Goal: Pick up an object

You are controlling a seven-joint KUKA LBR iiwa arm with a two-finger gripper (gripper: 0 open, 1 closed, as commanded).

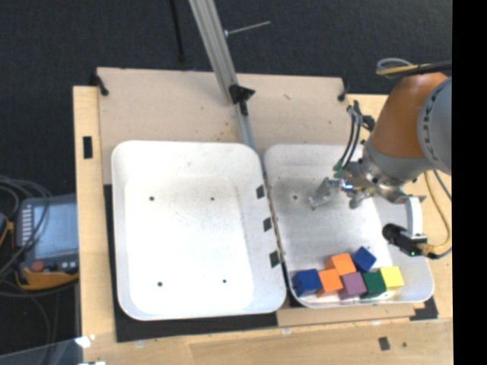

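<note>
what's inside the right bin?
The right bin holds blocks clustered at its near edge: two blue, two orange, purple, green, yellow. The arm covers the bin's far right part.

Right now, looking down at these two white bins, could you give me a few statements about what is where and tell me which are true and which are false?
1. The small coloured cubes lie in the right-hand shallow white bin. True.
2. The cubes are spread evenly across that bin. False: they are clustered at its near edge.
3. The grey arm with the orange band hangs over the right-hand bin. True.
4. A red cube lies in the left-hand shallow white bin. False: there are only dark specks on its floor.
5. The gripper is touching the cubes. False: it is apart from them, farther back in the bin.
</note>
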